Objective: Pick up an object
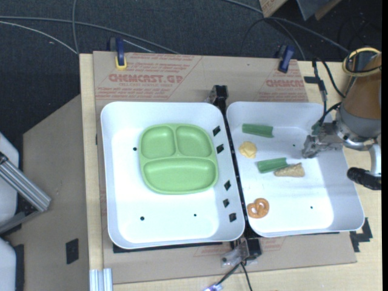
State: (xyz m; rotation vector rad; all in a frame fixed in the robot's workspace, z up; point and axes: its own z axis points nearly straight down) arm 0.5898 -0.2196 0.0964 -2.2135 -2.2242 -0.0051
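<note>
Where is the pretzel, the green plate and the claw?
pretzel [258,208]: camera view, middle of its twisted loops.
green plate [179,174]: camera view, floor of its big compartment.
claw [310,148]: camera view, between its fingertips.

You see two bins, the left bin and the right bin, of smooth white plastic with a soft sheen. The divided plate in the left bin looks like pale green plastic, smooth and semi-matt. The board under the bins looks like matt brown paper-faced sheet with red printing. Two clamps at its far edge appear to be blue and yellow plastic. The two green sticks look smooth and plastic; the tan piece looks rough and grainy. The gripper reads as dull grey metal.
</note>
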